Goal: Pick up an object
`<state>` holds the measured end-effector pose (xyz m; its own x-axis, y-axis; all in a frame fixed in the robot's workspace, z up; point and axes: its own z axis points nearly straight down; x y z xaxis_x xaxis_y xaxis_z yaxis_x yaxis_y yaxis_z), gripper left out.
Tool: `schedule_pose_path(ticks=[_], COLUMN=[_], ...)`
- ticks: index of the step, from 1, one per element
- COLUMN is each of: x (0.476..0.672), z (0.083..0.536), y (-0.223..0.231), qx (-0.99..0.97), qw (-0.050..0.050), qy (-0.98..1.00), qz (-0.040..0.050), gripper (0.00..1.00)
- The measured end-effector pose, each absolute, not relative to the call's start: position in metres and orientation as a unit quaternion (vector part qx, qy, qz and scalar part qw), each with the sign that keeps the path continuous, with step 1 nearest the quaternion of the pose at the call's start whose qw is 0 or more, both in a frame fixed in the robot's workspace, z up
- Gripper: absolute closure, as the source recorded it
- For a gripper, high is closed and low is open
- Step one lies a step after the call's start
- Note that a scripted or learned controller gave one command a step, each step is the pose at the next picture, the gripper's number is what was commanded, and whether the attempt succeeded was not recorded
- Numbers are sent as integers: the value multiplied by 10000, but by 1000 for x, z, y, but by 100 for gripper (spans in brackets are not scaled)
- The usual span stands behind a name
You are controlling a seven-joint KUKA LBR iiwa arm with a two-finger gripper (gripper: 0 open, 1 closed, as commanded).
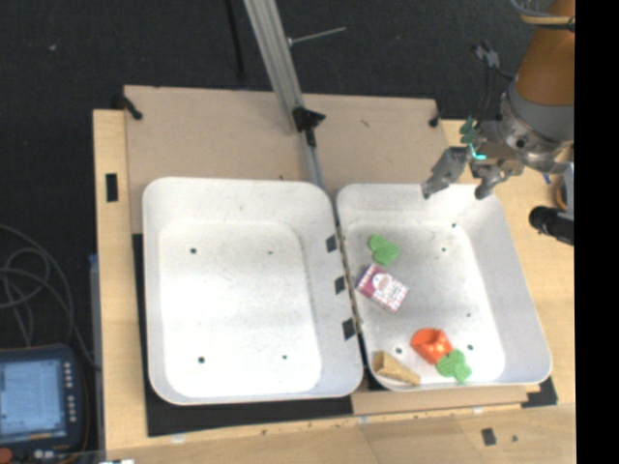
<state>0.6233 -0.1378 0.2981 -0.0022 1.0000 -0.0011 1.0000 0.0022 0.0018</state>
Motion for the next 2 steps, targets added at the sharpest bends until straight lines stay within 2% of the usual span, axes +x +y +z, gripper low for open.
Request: schedule_pose_path(ticks=[1,2], x=[627,620], z=[236,192], y=[-137,-138], qx=[7074,7080], qw=[-10,-3], qy=[7068,7062], qz=[-22,-18], gripper=[0,0])
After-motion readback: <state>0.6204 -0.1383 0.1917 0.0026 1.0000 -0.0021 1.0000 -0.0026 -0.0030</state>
